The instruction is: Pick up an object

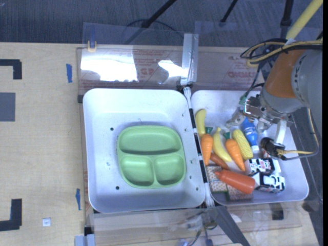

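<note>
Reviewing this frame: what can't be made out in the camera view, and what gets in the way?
- Claw: open or shut is unreadable; the arm's wrist overhangs it.
- Blue bottle: top hidden under the claw, label too small.
- Black-and-white toy: too small and blurred to identify.
- Flat item under the red sausage-shaped toy: mostly covered.
- Arm base: cut off by the right edge.

We are looking at a robotics lab: tripod legs (169, 4) standing on grey carpet along the frame's top, blue tape marks (69, 72) at left.
</note>
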